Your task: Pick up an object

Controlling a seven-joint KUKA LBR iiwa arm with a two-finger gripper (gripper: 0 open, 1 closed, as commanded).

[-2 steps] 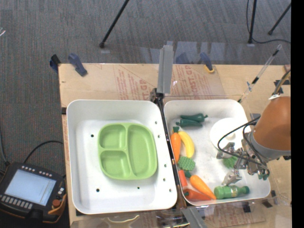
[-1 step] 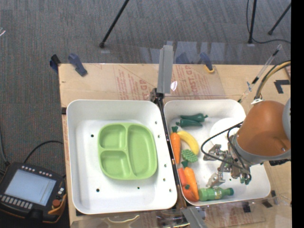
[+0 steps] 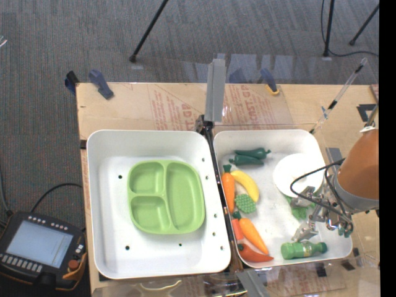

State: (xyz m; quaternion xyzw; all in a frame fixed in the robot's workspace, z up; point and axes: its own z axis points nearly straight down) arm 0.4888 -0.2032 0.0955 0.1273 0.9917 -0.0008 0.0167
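1. Far to the left of the green plate (image 3: 166, 197), a black box with a screen (image 3: 38, 246) sits on the floor.
2. The green plate lies flat in the middle of the left white bin (image 3: 99, 166). It has three parts to it.
3. Both bins sit side by side on my desk (image 3: 154, 107). Up past the green plate, a grey post (image 3: 215, 91) stands between the two bins.
4. Just right of the green plate, over the bin edge, is the right white bin (image 3: 291, 138) with the toy food.
5. Nearest the green plate is an orange carrot (image 3: 229, 189). A yellow banana (image 3: 246, 183) lies right beside it, and a round green bumpy thing (image 3: 245, 203) touches the banana.
6. A dark green veggie (image 3: 250, 156) lies up from the banana.
7. Down from the banana there is a second carrot (image 3: 253, 234) and a red thing (image 3: 255, 256) under it.
8. Farther right from the green plate is a white round plate (image 3: 297, 173).
9. A green bottle (image 3: 303, 250) lies on its side at the near edge of the right bin.
10. My end effector (image 3: 307, 229) hangs just above the green bottle, well right of the green plate. I cannot tell how it is set, and I see nothing held in it.
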